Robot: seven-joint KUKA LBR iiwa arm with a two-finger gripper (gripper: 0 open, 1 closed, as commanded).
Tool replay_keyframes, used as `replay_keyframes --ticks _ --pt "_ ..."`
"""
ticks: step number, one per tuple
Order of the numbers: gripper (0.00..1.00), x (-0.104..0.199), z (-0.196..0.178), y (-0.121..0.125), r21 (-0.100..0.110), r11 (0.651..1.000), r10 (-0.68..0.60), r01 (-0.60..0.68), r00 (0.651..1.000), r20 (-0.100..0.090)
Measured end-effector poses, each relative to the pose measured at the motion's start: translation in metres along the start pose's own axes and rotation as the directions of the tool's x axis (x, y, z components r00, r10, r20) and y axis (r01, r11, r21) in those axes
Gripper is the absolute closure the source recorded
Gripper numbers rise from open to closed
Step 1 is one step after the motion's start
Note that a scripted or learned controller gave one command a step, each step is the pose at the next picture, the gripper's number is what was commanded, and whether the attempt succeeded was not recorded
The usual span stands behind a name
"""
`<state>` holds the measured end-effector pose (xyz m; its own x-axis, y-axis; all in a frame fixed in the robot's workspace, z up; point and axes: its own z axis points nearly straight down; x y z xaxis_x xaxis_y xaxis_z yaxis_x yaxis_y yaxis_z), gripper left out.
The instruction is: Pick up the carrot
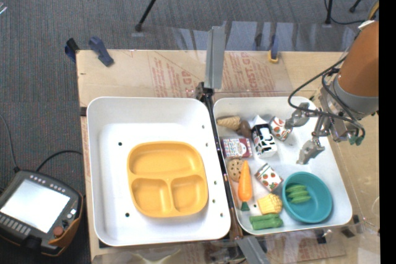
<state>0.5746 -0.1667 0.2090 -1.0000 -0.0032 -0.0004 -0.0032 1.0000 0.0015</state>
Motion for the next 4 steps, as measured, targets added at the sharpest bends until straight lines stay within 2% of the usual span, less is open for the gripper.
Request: replay_keyframes --ticks 1,2,3,4 --pt "0.00 0.074 0.067 0.029 -0.002 0.997 0.074 -0.074 0.997 -0.010" --pt "0.00 0.099 0.087 0.090 0.000 0.978 0.211 -0.211 0.978 -0.005" --pt "1.00 0.098 0.077 0.091 0.000 0.978 0.207 -0.207 0.978 -0.005" --pt "1.00 0.097 0.020 0.180 -0.003 0.981 0.196 -0.196 0.981 0.004"
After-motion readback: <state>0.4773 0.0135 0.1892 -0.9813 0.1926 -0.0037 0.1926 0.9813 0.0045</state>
